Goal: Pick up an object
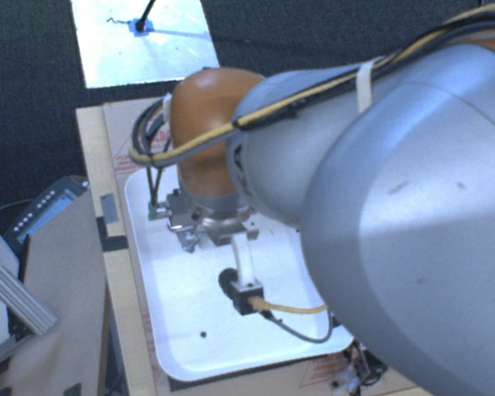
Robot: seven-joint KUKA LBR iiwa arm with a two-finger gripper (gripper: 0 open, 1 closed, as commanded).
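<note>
Camera view: your tool (215,228) hung low over white bin (164,289). Open or closed, you could not tell. Only candidate was tiny dark speck (204,333) on bin floor, camera-side of tool, slightly left, apart from it. Too small to judge long axis. Bare floor ringed speck; arm crowded tool's right.

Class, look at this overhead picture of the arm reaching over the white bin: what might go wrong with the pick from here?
1. The gripper hangs over bare-looking floor of the white bin. The one thing visible nearby is a tiny dark speck, so a grasp here may well catch nothing.
2. The grey arm hides much of the bench, so anything beneath it cannot be checked and might be bumped.
</note>
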